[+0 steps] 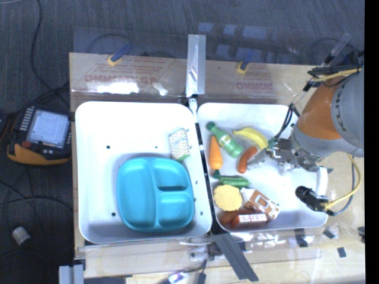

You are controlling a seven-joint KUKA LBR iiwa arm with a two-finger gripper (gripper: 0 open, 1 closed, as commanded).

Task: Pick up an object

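partly hidden, jaws (273, 153) beside hot dog (247, 159) in right bin (278, 112), grip state unclear

A blue divided tray (157, 194) sits by an orange carrot (215, 153), a yellow banana (251, 136) and a green bottle (226, 140).

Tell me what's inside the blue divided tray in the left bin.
Nothing shows in the blue tray: its compartments look bare. A small patterned packet lies just beyond its far edge on the left bin floor. Whatever is beneath the tray is covered.
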